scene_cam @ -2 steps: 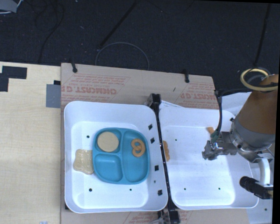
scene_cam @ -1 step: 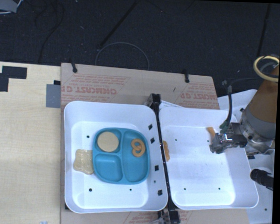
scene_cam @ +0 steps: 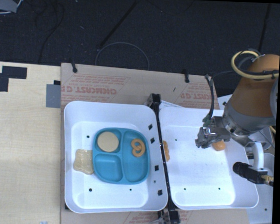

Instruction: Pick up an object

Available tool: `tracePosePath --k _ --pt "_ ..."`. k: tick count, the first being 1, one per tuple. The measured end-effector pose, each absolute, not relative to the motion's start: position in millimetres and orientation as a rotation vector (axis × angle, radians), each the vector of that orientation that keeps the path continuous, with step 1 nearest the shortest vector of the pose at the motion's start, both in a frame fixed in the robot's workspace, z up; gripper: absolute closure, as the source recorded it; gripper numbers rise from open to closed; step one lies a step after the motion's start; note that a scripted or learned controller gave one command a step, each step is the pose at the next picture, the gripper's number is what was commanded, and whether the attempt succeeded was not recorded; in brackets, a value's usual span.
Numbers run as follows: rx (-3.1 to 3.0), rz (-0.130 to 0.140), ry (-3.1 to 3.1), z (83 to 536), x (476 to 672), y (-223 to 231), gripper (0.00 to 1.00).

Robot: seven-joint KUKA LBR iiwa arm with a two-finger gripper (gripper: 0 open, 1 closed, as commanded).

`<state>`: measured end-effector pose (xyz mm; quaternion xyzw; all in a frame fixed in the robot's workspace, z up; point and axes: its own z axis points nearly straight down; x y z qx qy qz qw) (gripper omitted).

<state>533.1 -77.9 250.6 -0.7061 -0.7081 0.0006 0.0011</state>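
Observation:
My gripper (scene_cam: 203, 140) hangs over the upper right part of the right bin (scene_cam: 206, 192), low above its floor. A small orange lump (scene_cam: 218, 146) lies just to the right of the gripper, touching or nearly touching it; I cannot tell whether it is held. A tan-orange piece (scene_cam: 165, 151) rests against the right bin's left wall. In the left bin (scene_cam: 107, 196) sits a blue divided tray (scene_cam: 111, 171) with a round beige cookie (scene_cam: 107, 141) and a pretzel (scene_cam: 137, 147) in its upper compartments. A pale bread-like piece (scene_cam: 83, 161) lies left of the tray.
A black divider rail (scene_cam: 158, 147) runs between the two bins. The bins stand on a cardboard sheet (scene_cam: 113, 86). The arm's grey and orange body (scene_cam: 253, 98) fills the space above the right bin's far right corner.

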Motion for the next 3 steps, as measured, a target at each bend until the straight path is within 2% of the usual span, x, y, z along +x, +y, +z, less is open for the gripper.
tracePosePath --k 3 --pt "-2.215 0.001 -2.224 234 574.4 74 1.00"
